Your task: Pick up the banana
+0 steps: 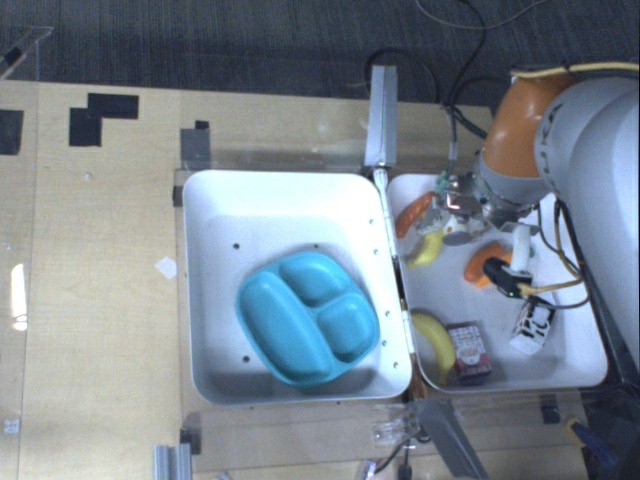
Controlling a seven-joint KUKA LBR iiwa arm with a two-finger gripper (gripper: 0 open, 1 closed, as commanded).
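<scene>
- Banana [433, 338] is lying at the near-left corner of the right bin [585, 363], along the wall btwn the bins.
- A dark red box [469, 353] is sitting just beside the banana, on its right.
- A white-and-black item [530, 325] is resting near the right wall.
- Blue three-compartment plate [308, 314] is sitting in the left bin [215, 268], toward its near side.
- An orange object [487, 265] is lying mid-bin, w/ a cable crossing it.
- Gripper [452, 211] is hanging over the far end of the right bin, well apart from the banana; open or closed – can't tell.
- A small yellow piece [427, 249] & an orange-red piece [413, 214] are lying just beside the gripper, near the far-left corner.
</scene>
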